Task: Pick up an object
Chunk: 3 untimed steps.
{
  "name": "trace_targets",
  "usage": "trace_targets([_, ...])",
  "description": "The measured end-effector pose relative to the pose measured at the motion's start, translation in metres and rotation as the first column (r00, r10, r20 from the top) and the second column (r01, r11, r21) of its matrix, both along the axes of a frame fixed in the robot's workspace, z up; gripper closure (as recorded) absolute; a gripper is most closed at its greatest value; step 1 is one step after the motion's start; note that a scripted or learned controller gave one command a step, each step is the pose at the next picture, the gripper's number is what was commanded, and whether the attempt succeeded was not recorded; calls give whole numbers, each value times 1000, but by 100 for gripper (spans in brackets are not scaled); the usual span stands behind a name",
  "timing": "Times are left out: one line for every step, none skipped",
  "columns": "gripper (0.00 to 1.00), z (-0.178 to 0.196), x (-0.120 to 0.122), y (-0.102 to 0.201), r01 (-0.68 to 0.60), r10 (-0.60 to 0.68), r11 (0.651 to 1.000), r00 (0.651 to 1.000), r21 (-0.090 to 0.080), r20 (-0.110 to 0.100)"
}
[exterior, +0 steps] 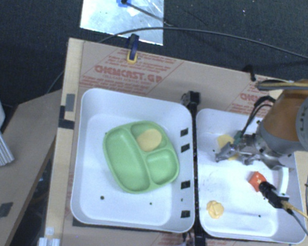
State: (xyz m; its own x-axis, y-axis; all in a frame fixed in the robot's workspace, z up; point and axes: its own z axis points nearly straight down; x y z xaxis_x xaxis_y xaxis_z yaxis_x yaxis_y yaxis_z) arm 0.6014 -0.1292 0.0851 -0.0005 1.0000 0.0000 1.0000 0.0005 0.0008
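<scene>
My gripper (226,152) is low in the right bin (242,226), near its upper left part. A small yellow piece (224,140) lies just above the gripper tip, close to it or touching it. To the right of the gripper lies a red-orange object (257,179), partly under the arm's cables. Another yellow object (215,209) rests near the front of the right bin. In the left bin (87,196) a green divided plate (129,168) holds a pale yellow object (149,140) in its top compartment.
The grey arm with its orange band (285,117) comes in over the right bin's upper right corner. A black connector and cables (274,196) hang beside the red-orange object. A black divider with clips (191,154) runs between the bins.
</scene>
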Motion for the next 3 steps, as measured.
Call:
trace_targets([100, 11, 0, 0, 0, 0, 1000, 1000, -1, 2])
trace_targets([100, 73, 6, -2, -3, 3, 1000, 1000, -1, 3])
trace_targets([100, 133, 3, -6, -3, 3, 1000, 1000, -1, 1])
